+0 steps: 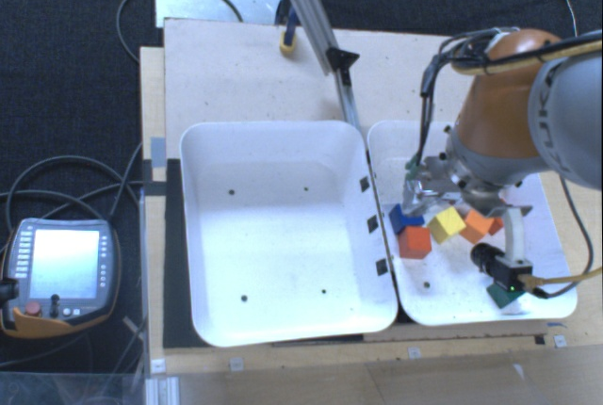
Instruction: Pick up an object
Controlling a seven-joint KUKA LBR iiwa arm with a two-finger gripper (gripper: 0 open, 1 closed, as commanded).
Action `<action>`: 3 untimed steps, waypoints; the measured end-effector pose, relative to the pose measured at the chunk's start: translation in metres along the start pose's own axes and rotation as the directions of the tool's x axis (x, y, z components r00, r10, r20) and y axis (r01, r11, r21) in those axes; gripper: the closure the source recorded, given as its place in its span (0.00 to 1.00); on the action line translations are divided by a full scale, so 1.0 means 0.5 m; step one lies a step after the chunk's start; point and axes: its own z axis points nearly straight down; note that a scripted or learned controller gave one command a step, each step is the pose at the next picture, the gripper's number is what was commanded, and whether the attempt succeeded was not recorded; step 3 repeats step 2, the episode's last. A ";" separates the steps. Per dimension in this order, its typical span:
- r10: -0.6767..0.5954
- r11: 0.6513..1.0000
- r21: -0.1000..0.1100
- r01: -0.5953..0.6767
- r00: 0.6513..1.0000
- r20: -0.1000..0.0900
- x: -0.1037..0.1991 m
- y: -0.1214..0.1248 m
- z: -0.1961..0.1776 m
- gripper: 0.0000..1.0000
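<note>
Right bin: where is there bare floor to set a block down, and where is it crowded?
In the right bin, bare floor lies along the front wall, below the red block. The middle is crowded: blue block, red block, yellow block and orange block cluster under the gripper. The left bin offers broad bare floor.

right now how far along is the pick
Done: the arm has reached over the right bin, with its hand low above the blocks. In hand: nothing visibly; the blue block, red block, yellow block and orange block all lie on the bin floor. Left: grasp one and lift it.
</note>
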 end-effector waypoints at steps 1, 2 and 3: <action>-0.001 1.000 0.000 0.001 1.000 -0.001 0.116 0.026 -0.021 1.00; 0.000 1.000 0.001 0.000 1.000 -0.001 0.218 0.054 -0.008 1.00; 0.000 1.000 0.001 0.000 1.000 -0.001 0.218 0.054 -0.008 1.00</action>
